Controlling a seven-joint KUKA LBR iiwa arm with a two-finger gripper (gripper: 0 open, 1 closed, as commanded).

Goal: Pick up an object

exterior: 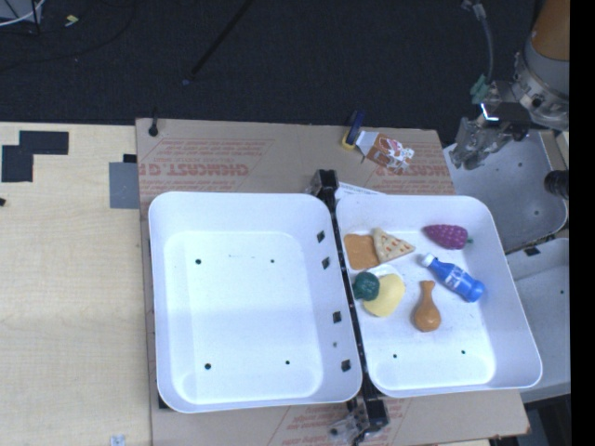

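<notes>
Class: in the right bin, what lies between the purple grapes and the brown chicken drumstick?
In the camera view, the blue bottle lies between the purple grapes and the brown drumstick, slanted across the gap.

Blue bottle (455, 278), purple grapes (446, 236)

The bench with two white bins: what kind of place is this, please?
Probably a robotics lab set up for grasping tests. A robot arm hangs beside two bins, the right bin holds toy food such as a bottle and a drumstick, and cables lie behind.
</notes>
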